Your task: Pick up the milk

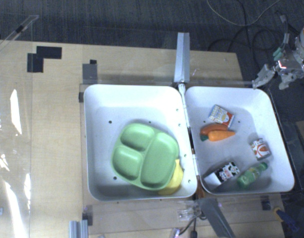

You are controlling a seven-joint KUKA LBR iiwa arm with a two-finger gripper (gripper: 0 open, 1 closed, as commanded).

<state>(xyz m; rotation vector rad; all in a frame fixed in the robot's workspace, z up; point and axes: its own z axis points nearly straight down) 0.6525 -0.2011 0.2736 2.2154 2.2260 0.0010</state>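
The milk (224, 173) is a small carton with black and white cow patches. It lies on its side near the front edge of the right bin (275, 120). My gripper (272, 79) hangs beyond the back right corner of that bin, far from the milk. Its two fingers are spread apart with nothing between them.
A green bottle (251, 175) lies right beside the milk. A carrot (218, 133), a juice carton (221, 115) and a small red and white carton (260, 148) share the right bin. The left bin (97, 133) holds a green divided plate (146, 155) over a yellow object (176, 181).
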